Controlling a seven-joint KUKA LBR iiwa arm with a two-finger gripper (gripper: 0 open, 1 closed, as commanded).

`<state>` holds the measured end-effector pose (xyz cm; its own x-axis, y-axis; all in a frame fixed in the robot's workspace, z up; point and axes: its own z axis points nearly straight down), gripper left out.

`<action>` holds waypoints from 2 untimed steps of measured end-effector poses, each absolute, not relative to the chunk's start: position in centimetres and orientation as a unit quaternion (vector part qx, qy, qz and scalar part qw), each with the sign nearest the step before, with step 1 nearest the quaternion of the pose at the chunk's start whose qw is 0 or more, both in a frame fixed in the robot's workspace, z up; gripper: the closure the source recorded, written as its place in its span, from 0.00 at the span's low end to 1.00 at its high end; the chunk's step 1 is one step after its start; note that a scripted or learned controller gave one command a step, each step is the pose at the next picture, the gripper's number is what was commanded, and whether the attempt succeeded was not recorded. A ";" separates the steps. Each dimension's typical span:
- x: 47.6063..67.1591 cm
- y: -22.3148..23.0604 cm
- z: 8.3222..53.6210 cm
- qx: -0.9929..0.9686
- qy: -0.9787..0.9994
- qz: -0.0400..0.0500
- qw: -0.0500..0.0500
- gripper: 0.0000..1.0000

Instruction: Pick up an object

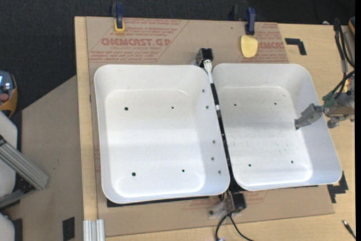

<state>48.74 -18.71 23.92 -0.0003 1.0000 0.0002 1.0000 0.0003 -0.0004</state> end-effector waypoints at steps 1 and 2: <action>48.3 -10.7 37.1 -0.703 -0.711 -0.005 -0.006 0.00; 48.3 -11.1 37.5 -0.706 -0.708 -0.001 -0.003 1.00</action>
<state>48.29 -11.10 37.48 -0.0017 1.0000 -0.0020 1.0000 0.0017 0.0057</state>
